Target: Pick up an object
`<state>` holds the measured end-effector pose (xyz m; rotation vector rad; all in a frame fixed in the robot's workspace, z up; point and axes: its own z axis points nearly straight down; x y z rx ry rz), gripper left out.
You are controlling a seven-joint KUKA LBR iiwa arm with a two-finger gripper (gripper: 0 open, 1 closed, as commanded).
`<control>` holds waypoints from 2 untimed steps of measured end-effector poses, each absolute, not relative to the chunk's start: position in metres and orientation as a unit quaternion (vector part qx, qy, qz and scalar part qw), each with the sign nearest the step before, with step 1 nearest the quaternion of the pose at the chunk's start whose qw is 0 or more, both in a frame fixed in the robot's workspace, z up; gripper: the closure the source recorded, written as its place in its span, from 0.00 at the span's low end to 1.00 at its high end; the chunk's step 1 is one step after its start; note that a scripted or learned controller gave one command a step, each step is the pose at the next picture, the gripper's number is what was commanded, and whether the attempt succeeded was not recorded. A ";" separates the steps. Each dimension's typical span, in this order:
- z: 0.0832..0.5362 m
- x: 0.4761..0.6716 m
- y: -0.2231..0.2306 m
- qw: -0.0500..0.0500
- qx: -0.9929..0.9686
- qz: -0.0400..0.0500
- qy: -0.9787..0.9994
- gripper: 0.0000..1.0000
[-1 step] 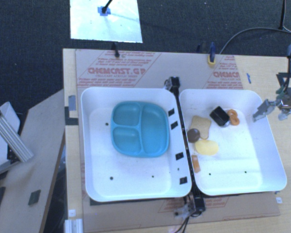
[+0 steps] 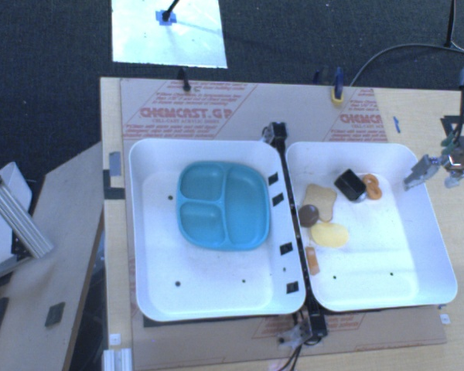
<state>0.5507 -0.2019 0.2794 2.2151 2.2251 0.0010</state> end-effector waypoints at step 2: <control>0.184 0.560 -0.206 0.000 0.707 0.000 0.708 0.00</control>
